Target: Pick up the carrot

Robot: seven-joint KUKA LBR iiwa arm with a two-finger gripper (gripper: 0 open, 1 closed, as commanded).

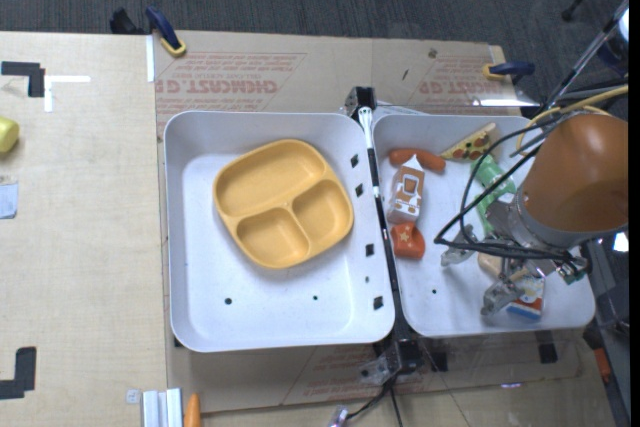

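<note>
The carrot (417, 157) lies at the right bin's (440, 313) far edge, well apart from the jaws (508, 292), which hang nearer; I cannot tell their state.

so the left shallow white bin (190, 245) has a yellow three-compartment plastic plate (284, 203) sitting in it; the right shallow white bin (430, 305) holds the small orange carrot (417, 158) near its far rim, a white and orange carton (406, 194) just below it, and a red tomato-looking piece (407, 241); the gripper (505, 293) hangs over that bin's near right corner, well apart from the carrot
</note>
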